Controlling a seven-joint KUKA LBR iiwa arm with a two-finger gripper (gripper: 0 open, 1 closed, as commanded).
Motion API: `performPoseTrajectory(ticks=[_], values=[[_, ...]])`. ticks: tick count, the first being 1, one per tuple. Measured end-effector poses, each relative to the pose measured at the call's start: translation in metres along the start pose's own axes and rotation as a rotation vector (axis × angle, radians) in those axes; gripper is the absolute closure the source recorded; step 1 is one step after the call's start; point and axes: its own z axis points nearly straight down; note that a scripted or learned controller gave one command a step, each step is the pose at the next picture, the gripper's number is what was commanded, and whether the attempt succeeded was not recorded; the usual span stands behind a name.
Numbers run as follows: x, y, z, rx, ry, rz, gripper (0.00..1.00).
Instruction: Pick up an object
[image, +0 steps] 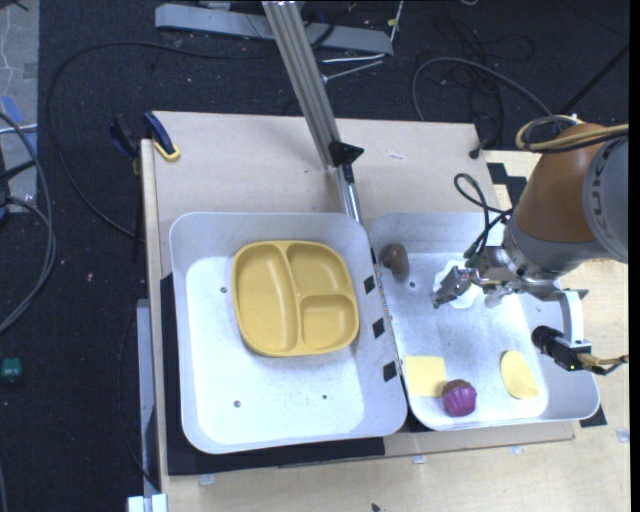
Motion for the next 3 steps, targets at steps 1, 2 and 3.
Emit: performPoseTrajectory(ticks=[1,2,3], values=[[0.001,-0.001,0.054,0.001,0.001,0.0,0.0],[0.0,0.001,0.04,-0.004,-0.001,0.001,1.0],[0.002,-0.008,-0.009,-0.006,-0.001,0.001,1.0]])
